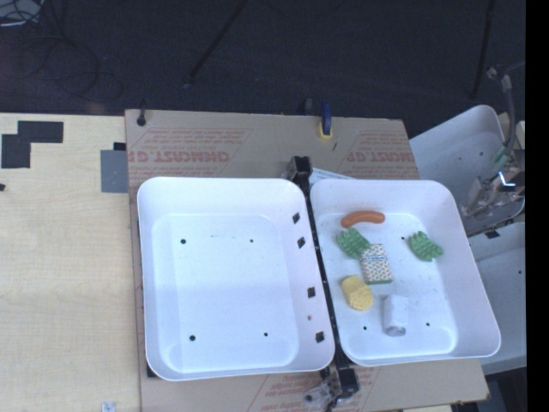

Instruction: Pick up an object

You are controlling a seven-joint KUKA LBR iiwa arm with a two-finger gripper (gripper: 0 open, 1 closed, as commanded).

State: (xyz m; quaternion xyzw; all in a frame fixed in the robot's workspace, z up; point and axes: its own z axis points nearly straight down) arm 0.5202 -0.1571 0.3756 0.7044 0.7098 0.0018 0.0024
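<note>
Five small items lying in right bin [467,256]: orange sausage [363,219] at far side, long axis left-right; two green leafy pieces [352,243] [425,246]; patterned block [376,264], long axis near-far; yellow lump [358,293]; grey cylinder [395,313] on its side, pointing near-far. End effector [500,187] off beyond right rim, touching none; grip state impossible to tell.

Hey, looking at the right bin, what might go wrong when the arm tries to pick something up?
The patterned block sits tight against a green piece and the yellow piece, so a grasp there may catch or nudge a neighbour. The grey cylinder lies on its side and might roll away. The orange sausage looks low and thin, easy to miss.
</note>
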